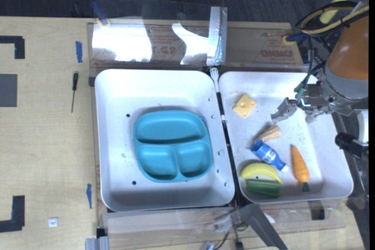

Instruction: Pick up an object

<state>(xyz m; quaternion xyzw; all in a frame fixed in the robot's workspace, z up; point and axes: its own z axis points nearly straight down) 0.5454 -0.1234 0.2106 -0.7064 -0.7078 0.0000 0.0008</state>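
Metal pincer (291, 109) hovers above wedge-shaped bread slice (269, 134).

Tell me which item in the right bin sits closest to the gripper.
The tan wedge, just below the gripper. The yellow cheese block lies farther left; the blue bottle, carrot and banana lie lower.

Right bin (328, 143) crowded along near half by bottle (269, 155), carrot (300, 165), banana (261, 171), far left corner left open beyond cheese (245, 106), left bin (111, 126) floor largely taken by blue tray (172, 145).
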